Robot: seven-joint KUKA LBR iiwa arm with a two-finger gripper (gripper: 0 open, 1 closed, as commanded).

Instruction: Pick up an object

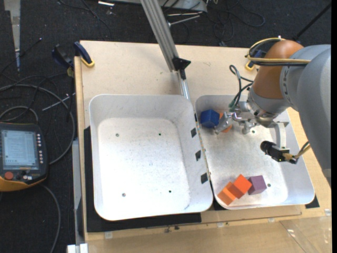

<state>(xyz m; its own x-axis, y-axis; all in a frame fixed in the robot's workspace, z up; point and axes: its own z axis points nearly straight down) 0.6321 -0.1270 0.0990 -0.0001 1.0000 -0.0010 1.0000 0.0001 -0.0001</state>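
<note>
We note a blue block point(209, 118), chunky and rounded, at nine o'clock of the gripper point(227, 124); whether the gripper grasps anything, we cannot tell.

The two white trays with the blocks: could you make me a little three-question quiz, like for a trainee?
1. True or false: the blue block lies in the left bin.
2. Which two things touch at the near end of the right bin?
A) blue block and purple block
B) orange block and purple block
C) orange block and the claw
3. Fill in: the claw is over the ____ bin, beside the blue block.

Key: 1 false; 2 B; 3 right.
</note>
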